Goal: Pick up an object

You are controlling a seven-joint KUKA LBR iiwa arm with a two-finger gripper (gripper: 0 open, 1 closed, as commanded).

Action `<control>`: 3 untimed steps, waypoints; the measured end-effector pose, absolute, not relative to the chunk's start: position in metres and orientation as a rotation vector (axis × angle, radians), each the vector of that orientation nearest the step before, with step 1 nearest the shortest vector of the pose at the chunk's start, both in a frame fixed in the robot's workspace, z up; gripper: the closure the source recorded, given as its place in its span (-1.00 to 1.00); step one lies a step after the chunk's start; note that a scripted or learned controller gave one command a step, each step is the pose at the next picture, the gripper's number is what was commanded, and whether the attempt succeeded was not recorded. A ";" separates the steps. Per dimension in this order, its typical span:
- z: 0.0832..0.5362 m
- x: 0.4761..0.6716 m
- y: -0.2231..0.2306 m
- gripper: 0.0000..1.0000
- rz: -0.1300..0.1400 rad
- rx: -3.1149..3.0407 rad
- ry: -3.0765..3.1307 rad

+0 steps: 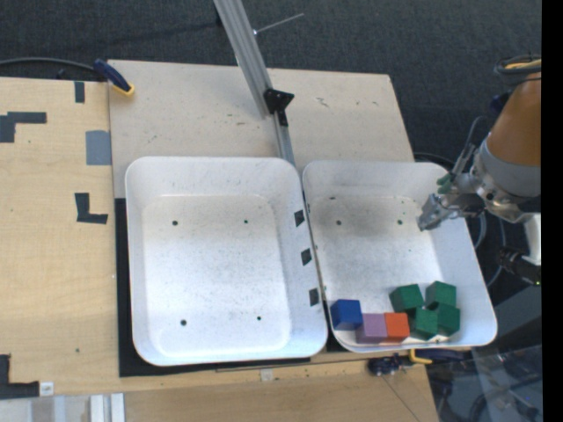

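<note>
- I take the right bin [369, 192] as my landmark: the blocks sit clustered in its near-right corner, a blue cube [347, 313], purple block [375, 326], orange block [397, 325] and green blocks [427, 308].
- My gripper [431, 214] hangs over the bin's right wall, toward its far end.
- The green blocks lie nearest, toward the camera along that wall from the gripper.
- Nothing sits in the gripper, and I cannot tell whether it is spread or closed.

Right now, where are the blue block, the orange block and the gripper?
blue block [347, 313]: camera view, on its top face.
orange block [397, 325]: camera view, on its top face.
gripper [429, 217]: camera view, at its tip above the right bin [369, 236].
</note>
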State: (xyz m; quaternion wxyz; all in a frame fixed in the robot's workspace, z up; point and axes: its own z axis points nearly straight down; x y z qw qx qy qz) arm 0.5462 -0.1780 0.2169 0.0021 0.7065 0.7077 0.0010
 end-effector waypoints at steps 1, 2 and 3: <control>0.214 0.566 -0.131 1.00 0.001 2.215 2.229; 0.218 0.586 -0.073 1.00 0.002 2.214 2.232; 0.214 0.600 -0.014 1.00 0.000 2.214 2.231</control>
